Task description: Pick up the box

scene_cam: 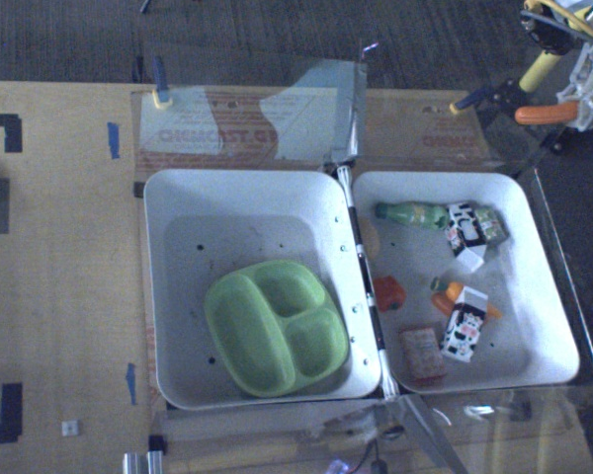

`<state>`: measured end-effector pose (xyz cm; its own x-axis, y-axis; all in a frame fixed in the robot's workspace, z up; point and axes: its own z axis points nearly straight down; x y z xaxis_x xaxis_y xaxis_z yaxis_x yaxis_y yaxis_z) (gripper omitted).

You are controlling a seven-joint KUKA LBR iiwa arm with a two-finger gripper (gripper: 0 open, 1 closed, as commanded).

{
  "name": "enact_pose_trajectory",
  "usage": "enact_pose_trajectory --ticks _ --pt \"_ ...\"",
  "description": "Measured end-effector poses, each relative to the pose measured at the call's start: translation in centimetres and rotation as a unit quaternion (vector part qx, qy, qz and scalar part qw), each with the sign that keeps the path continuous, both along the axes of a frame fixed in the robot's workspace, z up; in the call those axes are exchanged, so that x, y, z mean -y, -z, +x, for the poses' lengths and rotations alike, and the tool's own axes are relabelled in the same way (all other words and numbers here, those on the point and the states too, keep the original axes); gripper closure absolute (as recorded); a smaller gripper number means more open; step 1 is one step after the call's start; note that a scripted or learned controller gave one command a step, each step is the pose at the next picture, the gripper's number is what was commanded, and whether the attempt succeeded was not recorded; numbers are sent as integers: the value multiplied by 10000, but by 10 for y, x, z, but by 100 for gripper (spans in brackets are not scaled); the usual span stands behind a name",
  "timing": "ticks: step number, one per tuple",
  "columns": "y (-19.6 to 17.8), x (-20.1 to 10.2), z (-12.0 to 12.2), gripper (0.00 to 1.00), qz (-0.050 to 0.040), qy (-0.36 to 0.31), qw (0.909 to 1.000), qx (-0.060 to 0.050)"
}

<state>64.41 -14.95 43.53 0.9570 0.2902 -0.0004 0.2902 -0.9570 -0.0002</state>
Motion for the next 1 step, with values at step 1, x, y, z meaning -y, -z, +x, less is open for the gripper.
enact_pose_trajectory --ticks 1 --pt "1 -66 -4 100 9 191 9998 -6"
